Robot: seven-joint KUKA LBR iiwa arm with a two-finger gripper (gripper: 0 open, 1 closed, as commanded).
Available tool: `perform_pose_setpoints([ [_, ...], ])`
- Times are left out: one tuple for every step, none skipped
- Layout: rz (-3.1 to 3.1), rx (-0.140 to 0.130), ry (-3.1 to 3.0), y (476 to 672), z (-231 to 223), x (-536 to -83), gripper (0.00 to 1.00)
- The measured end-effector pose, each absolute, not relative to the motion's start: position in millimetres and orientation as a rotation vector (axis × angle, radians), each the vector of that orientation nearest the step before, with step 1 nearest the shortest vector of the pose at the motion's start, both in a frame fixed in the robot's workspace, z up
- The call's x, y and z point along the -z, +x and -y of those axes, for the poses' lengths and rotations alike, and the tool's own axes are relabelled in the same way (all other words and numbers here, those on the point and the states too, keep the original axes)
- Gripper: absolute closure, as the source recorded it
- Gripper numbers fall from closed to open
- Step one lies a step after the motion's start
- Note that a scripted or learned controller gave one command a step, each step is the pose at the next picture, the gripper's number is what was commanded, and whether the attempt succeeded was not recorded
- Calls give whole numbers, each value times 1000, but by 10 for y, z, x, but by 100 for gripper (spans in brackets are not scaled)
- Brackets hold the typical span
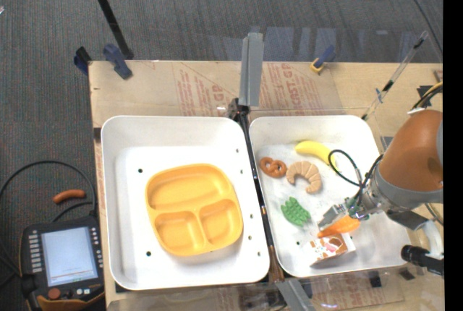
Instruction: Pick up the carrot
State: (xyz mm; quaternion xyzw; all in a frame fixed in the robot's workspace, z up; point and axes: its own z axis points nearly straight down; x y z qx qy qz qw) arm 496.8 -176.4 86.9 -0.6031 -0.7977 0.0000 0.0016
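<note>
Carrot [340, 226] lies in my right bin [289, 259], touching a small carton [331, 246]. My tool [347, 212] sits right over its upper end; I cannot tell its finger state from here.

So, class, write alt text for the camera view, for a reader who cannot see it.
A grey robot arm reaches from the right into the right white bin, its pincer at an orange carrot. That bin also has a banana, pretzel, croissant and green toy; the left bin has a yellow divided plate.
</note>
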Motion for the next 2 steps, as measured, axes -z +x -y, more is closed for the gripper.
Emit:
perform_pose_setpoints([
  [2497, 1, -1899, 4967, 1772, -960, 100],
  [2496, 1, -1899, 4966, 1772, -959, 0],
])
